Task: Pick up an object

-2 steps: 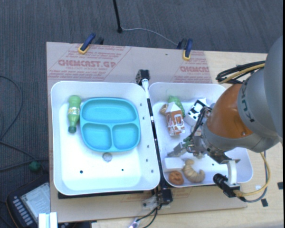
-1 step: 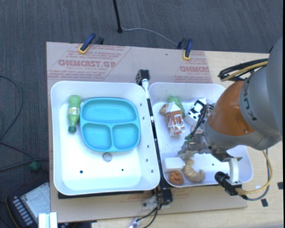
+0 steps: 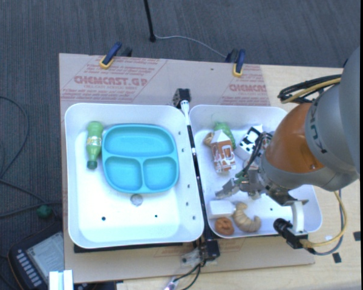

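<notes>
My gripper [image 3: 241,183] hangs low over the middle of the right bin [image 3: 201,139], with the orange-banded wrist [image 3: 290,153] just to its right. A brown and white carton [image 3: 222,154] lies immediately above and left of it, with a green item [image 3: 221,127] behind that. A white block [image 3: 221,208], a croissant [image 3: 247,219] and a brown doughnut [image 3: 224,225] lie below the gripper near the bin's front wall. A black and white item [image 3: 250,140] sits partly hidden by the arm. I see nothing clearly held.
The left bin [image 3: 75,162] holds a blue divided tray [image 3: 139,159], a green bottle [image 3: 94,144] by its left side and a small grey piece [image 3: 136,199]. Two clamps [image 3: 111,54] [image 3: 238,63] grip the board's far edge. Cables trail at the lower right.
</notes>
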### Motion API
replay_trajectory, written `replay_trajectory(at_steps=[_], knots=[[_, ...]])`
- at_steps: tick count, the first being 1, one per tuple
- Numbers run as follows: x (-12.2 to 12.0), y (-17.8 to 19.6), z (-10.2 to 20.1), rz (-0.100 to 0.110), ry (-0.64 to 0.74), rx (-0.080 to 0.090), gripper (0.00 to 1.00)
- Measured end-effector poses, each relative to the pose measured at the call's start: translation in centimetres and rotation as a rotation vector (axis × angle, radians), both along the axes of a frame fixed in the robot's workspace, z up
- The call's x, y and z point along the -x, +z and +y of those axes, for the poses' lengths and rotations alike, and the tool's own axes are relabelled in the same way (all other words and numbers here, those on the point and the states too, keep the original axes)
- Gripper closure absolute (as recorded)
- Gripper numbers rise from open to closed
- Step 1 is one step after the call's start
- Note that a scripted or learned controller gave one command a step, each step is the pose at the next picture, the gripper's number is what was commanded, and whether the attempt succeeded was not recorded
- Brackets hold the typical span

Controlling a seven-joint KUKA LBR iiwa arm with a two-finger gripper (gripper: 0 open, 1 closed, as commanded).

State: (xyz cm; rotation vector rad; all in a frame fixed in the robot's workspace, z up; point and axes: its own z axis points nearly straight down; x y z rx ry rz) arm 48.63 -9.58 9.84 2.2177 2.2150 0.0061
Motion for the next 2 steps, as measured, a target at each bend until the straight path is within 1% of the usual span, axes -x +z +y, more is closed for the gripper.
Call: replay_trajectory(at_steps=[1, 2], knots=[[0.2, -1.1, 0.1, 0.004, 0.0, 0.0, 0.0], [0.0, 0.0, 0.1, 0.0, 0.0, 0.0, 1.0]])
